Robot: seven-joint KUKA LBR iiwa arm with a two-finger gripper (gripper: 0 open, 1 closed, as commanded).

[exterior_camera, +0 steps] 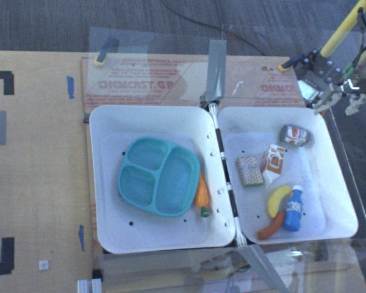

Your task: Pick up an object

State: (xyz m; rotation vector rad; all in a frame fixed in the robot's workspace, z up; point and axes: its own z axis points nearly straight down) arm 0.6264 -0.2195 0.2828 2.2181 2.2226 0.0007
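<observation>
End effector (329,93) sits above right bin's (335,163) far right corner, grip state cannot tell; banana (279,200), blue bottle (293,209), can (294,135) lie inside that bin.

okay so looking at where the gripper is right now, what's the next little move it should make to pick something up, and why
Probably bring the gripper inward and down over the right bin. It sits at that bin's far right corner, above the rim, holding nothing, and the can lies nearest, apart from the other items, so it looks like the easiest first target.

Tool (329,99) at upper right, raised, unloaded
</observation>
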